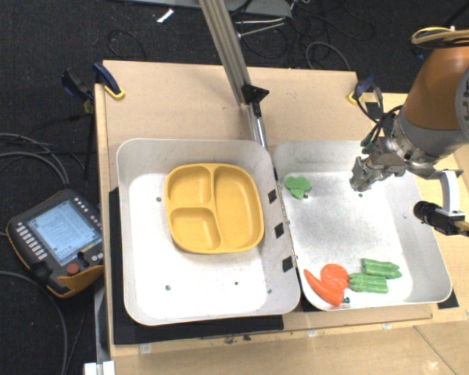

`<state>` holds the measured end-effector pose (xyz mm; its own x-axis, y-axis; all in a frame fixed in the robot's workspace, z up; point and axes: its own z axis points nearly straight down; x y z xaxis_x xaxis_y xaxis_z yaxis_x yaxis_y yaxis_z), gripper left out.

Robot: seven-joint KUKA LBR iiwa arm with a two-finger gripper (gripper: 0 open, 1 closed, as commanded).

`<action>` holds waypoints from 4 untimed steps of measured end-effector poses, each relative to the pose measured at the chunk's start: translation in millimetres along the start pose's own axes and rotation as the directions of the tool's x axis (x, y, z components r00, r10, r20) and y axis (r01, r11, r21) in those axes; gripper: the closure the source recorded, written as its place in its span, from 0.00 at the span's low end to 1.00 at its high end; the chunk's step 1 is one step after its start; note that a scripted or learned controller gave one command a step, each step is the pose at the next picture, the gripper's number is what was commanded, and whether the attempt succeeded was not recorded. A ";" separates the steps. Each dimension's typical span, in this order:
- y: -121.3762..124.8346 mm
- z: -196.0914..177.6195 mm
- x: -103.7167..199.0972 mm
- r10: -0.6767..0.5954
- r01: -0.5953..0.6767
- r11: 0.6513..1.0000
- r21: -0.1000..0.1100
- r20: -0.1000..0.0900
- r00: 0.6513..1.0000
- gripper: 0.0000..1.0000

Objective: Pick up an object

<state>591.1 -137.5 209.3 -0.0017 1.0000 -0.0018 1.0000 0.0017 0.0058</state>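
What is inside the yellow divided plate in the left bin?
The yellow divided plate shows three bare compartments, nothing lying in them. The bin floor beneath the plate is covered, so that part cannot be seen.

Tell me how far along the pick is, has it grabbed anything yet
Nothing looks picked yet. The pincer hangs over the right bin, near its far edge, with no object visible in it. The green piece lies to its left, and the tomato, carrot and green pods sit along the near edge. The yellow tray rests in the left bin. Reaching, gripping and lifting an object remain.
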 end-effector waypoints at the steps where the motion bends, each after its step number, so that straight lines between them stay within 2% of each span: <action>1: -3.7 -62.5 -0.8 -0.001 0.001 1.000 -0.002 0.000 1.000 1.00; 2: 2.4 -45.2 52.3 -0.006 0.006 1.000 0.007 -0.003 1.000 1.00; 4: 11.4 -21.5 151.5 -0.006 0.006 1.000 0.007 -0.003 1.000 1.00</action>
<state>602.2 14.0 230.6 -0.0076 1.0000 0.0015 1.0000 0.0076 -0.0015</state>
